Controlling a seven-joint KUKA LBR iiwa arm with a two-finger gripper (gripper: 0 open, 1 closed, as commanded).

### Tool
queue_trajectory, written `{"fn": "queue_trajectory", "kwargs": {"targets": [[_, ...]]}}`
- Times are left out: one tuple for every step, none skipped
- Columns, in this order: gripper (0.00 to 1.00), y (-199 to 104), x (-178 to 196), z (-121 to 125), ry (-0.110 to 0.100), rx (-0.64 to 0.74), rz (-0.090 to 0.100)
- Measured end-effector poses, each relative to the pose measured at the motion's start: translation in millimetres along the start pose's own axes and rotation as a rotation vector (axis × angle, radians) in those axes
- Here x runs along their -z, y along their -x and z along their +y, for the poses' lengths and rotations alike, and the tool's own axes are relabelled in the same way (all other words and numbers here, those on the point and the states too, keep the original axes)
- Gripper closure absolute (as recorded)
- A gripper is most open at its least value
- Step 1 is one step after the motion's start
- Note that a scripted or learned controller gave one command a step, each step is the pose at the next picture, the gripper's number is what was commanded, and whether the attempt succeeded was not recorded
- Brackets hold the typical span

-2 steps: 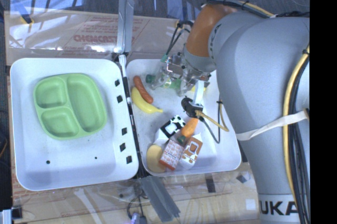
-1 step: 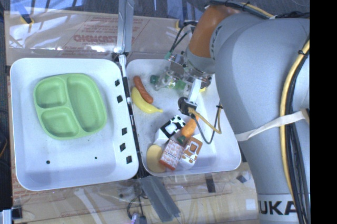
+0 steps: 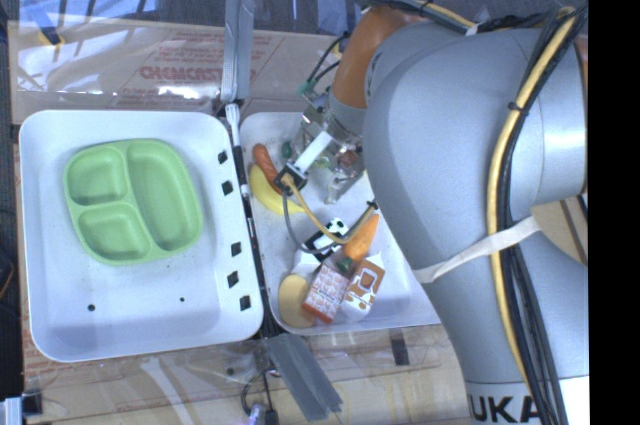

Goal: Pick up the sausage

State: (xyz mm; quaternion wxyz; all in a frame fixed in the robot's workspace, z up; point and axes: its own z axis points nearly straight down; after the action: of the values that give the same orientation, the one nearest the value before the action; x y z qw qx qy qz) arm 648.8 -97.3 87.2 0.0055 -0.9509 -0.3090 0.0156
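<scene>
Your gripper sits right of the sausage; its long axis runs near-far; finger state unclear.

Two white bins of smooth moulded plastic, faintly glossy, sit on a bench covered in printed brown cardboard under clear, shiny film. Well left of the gripper, a green tray shows a matt, soft-looking plastic finish. The arm is smooth painted grey metal with a satin sheen — its orange band glossier. Just left of the gripper, the sausage looks slick, reddish plastic beside a smooth yellow banana. Below it, a carrot gleams — and a printed paper-like carton lies flat.
</scene>
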Motion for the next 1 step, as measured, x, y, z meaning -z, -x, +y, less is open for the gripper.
{"fn": "queue_trajectory", "kwargs": {"targets": [[0.0, 5.6, -0.2, 0.0, 0.003, 0.014, 0.009]]}}
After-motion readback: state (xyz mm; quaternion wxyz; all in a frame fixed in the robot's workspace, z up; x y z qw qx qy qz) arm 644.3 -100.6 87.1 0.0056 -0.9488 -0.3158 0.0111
